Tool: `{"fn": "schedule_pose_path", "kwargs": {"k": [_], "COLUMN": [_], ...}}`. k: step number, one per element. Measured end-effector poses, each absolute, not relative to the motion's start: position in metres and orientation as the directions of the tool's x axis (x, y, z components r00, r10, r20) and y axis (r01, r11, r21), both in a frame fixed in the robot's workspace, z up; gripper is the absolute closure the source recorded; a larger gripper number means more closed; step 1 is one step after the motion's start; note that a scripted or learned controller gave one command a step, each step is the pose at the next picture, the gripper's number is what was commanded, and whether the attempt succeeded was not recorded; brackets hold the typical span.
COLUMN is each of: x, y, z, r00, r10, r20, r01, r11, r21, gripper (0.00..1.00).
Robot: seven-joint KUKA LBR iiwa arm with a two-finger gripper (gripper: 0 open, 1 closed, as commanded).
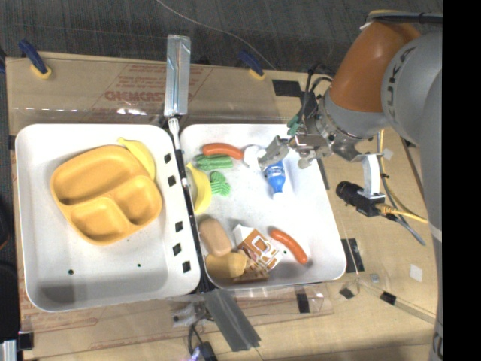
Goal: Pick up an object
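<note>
My gripper (290,155) hangs over the far right part of the right bin (331,235), its fingers spread apart with nothing between them. Just below its left finger (273,150) lies a small blue bottle (276,179), touching or nearly touching it. An orange sausage (220,150) and a green toy (214,182) lie to the left of the bottle. At the bin's front are a bread roll (214,235), a tan lump (225,264), a printed carton (258,250) and a second orange sausage (289,245).
The left bin (45,277) holds a yellow divided plate (107,192) with a yellow banana-like piece (140,153) behind it. Another yellow piece (200,188) leans at the divider between the bins. A metal bar (176,74) stands behind the bins.
</note>
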State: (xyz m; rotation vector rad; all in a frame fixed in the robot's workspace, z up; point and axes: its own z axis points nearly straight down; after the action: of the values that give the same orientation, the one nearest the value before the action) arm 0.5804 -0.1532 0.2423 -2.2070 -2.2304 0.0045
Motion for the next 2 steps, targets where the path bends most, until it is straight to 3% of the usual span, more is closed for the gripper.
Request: {"fn": "schedule_pose_path", "kwargs": {"k": [1, 2], "x": [0.6, 0.657], "y": [-0.138, -0.087], "z": [0.093, 0.092], "r00": [0.041, 0.073], "r10": [0.999, 0.997], "r20": [0.0, 0.001], "r01": [0.999, 0.997], "r11": [-0.041, -0.073], "r21": [0.001, -0.003], "gripper": [0.0, 0.0]}}
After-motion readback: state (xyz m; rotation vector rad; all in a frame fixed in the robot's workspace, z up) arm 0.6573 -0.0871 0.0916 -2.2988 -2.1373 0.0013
